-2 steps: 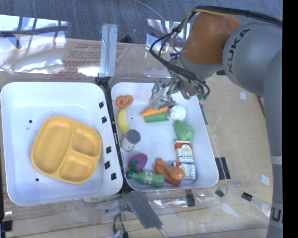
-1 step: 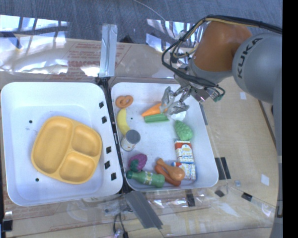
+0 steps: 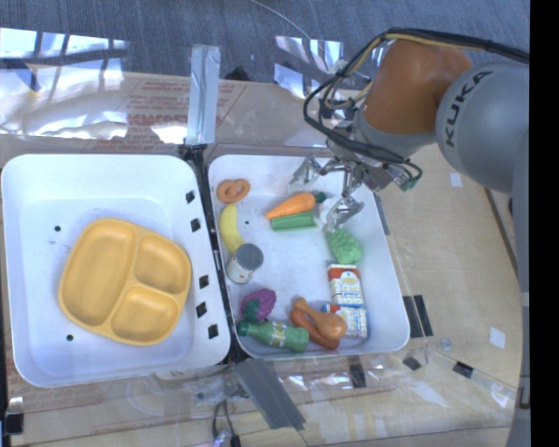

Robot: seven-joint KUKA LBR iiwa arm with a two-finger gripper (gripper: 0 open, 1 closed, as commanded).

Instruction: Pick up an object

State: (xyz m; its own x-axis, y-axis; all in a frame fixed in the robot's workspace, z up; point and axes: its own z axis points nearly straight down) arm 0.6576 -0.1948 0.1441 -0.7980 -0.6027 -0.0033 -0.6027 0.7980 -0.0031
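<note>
Carrot [image 3: 292, 209] lies near the back wall of the right bin [image 3: 391, 277], just beside the claw [image 3: 340, 192], whose grip I can't tell. Desk [image 3: 447, 250] is brown board; left bin [image 3: 37, 203] holds a yellow tray [image 3: 123, 280] with bare white floor around it.

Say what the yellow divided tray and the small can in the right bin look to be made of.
Yellow divided tray: probably moulded plastic, with a smooth matte-to-satin finish; one even colour, rounded compartment edges, soft sheen.

Can: seemingly metal with a dull grey top; the lid looks flat and greyish above a lighter side. It could be a plastic toy, as the picture is too coarse to settle it.
</note>
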